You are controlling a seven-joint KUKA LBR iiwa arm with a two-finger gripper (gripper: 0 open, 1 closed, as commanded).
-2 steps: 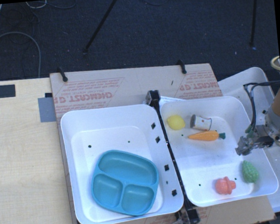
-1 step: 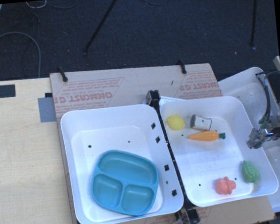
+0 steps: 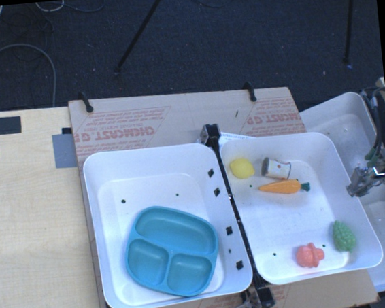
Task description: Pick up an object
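Note:
The right bin (image 3: 315, 145) holds a yellow lemon (image 3: 242, 168), a small brown and white object (image 3: 275, 168) and an orange carrot (image 3: 281, 188) with a green top. Near its front edge lie an orange-red toy (image 3: 310, 255) and a green bumpy toy (image 3: 344, 236). My gripper (image 3: 364, 182) hangs at the far right, just outside the right bin's right rim and above it. It touches none of the objects. The green toy is the nearest, down and to its left.
The left bin (image 3: 105, 173) holds a blue divided plate (image 3: 171, 250). A black hinge strip (image 3: 227, 208) runs between the two bins. Cardboard (image 3: 175, 121) lies under the bins, and a wooden benchtop (image 3: 30, 235) spreads to the left.

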